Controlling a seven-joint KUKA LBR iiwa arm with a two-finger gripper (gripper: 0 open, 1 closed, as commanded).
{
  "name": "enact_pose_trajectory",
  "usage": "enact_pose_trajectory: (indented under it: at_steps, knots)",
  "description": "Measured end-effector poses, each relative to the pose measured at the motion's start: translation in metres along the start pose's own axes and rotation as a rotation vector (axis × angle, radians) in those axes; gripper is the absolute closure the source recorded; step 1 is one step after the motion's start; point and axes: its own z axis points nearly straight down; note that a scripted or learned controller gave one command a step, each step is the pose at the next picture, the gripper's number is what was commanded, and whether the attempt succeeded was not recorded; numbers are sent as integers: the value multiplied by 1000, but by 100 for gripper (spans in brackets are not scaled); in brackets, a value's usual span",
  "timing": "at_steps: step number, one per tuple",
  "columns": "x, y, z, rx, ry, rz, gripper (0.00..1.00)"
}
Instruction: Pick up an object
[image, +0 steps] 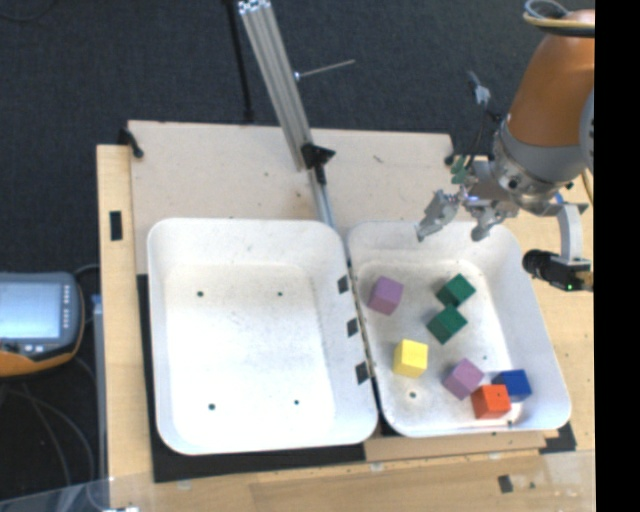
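Several small blocks lie in the right bin (530, 310): a purple one (386, 295), two green ones (457, 290) (447, 324), a yellow one (410, 357), a second purple one (463, 378), an orange one (490, 401) and a blue one (514, 383). My gripper (457, 223) hangs above the far rim of the right bin, open, its two grey fingers (434, 220) spread with nothing between them. It is well above and behind the blocks.
The left bin (250, 330) sits beside the right one. A slanted aluminium rail (285, 95) runs from the top down to the gap between the bins. A small screen device (35, 315) lies off the bench at left.
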Motion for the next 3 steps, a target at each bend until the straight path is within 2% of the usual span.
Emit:
enact_pose_trajectory:
  at_steps: [1, 2, 3]
  knots:
    - [-3, -29, 105, 10, -1, 3, 0]
    - [-19, -86, 23, -6, -3, 3, 0]
    - [-50, -109, 168, -21, -5, -4, 0]
